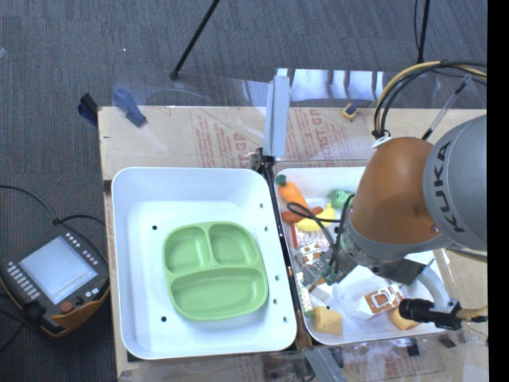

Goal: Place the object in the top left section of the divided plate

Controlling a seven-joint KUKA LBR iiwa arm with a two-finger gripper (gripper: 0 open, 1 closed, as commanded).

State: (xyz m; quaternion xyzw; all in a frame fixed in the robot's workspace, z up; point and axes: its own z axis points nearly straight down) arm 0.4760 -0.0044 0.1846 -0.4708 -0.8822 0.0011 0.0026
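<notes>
A light green divided plate (215, 270) lies in the left white bin (135, 213), with two small sections at the top and one large section below. The arm's orange and grey wrist hangs over the right bin (314, 177). Below it the gripper (324, 270) reaches down among a pile of toy food near that bin's left side. A toy carrot (293, 192), a yellow piece (308, 225) and a green piece (342, 198) lie around it. The wrist hides much of the pile.
A tan cheese-like block (327, 320) and an orange-and-white item (383, 299) lie at the right bin's front. A pendant with a screen (54, 277) sits on the floor at left. A metal upright (277, 118) stands behind the bins.
</notes>
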